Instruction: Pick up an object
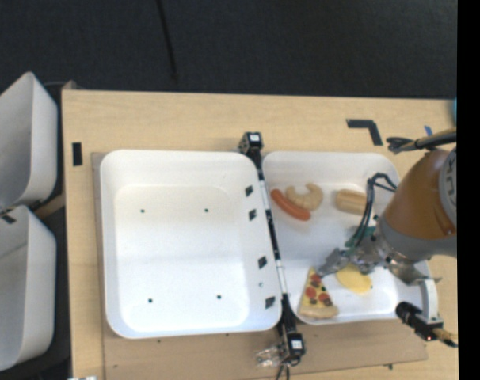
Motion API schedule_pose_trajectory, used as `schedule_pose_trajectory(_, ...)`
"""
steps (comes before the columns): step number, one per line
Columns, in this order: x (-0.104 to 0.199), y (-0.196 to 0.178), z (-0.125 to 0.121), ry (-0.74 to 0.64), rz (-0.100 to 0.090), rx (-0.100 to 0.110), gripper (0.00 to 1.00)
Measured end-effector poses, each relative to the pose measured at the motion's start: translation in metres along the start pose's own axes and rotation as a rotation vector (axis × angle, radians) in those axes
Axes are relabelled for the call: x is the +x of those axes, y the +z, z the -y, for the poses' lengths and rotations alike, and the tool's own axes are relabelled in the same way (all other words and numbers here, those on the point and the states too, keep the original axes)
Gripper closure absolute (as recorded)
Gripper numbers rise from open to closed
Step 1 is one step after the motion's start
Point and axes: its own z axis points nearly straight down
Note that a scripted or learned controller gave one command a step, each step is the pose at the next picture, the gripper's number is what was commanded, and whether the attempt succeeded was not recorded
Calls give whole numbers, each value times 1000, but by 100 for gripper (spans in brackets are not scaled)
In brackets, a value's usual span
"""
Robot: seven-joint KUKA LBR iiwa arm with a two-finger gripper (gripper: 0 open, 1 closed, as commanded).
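The right bin [291, 165] holds several toy foods. A red sausage [291, 204] lies beside a pale curved pastry [310, 193], and a tan bread roll [350, 202] sits to their right. A pizza slice [318, 295] rests near the bin's front edge. A yellow piece [356, 280] lies just right of the pizza. My gripper [349, 262] hangs low in the right bin, directly over the yellow piece and next to the pizza's tip. The orange wrist band [422, 204] rises behind it and covers part of the bin's right side.
The left bin [113, 212] sits beside the right one, with a black-clipped divider [265, 236] between them. White containers [14, 149] stand off the bench at the far left. A cable [418, 142] runs at the right edge.
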Motion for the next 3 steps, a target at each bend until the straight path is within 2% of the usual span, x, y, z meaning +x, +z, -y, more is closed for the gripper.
schedule_pose_trajectory(1,-26,-259,-3,-2,7,-21,0)
schedule_pose_trajectory(2,-66,-150,1,5,-1,7,0)
schedule_pose_trajectory(3,-63,-427,-1,-3,9,-22,0)
